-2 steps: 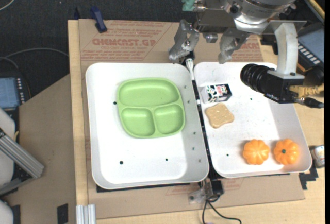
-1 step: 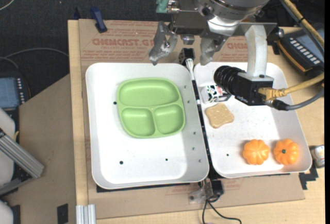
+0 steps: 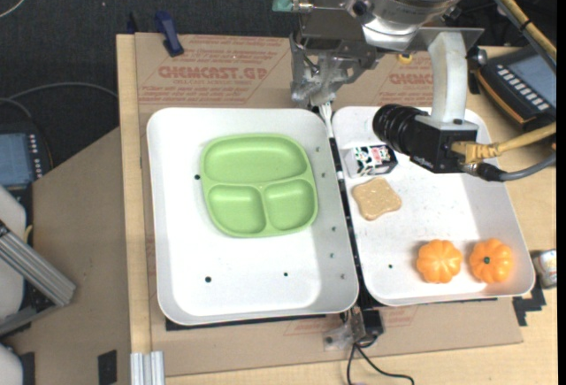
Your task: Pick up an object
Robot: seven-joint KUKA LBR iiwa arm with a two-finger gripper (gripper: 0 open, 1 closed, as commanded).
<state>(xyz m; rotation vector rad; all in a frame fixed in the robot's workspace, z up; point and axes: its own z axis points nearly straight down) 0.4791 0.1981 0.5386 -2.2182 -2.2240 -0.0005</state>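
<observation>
My gripper (image 3: 320, 98) hangs over the back rim where the two white bins meet, and I see nothing in it. In the right bin (image 3: 495, 197) lie a tan toast slice (image 3: 376, 197), two small orange pumpkins (image 3: 439, 260) (image 3: 492, 260) and a small black-and-white item (image 3: 373, 158) near the back left corner. A green divided plate (image 3: 258, 184) lies in the left bin (image 3: 177, 224). The gripper is behind all of these and touches none of them.
A black cylindrical camera body (image 3: 416, 137) on a white bracket (image 3: 447, 78) juts from the arm over the right bin's back part. The bins rest on a cardboard sheet (image 3: 212, 65). A handheld pendant (image 3: 523, 82) and cables lie at the far right.
</observation>
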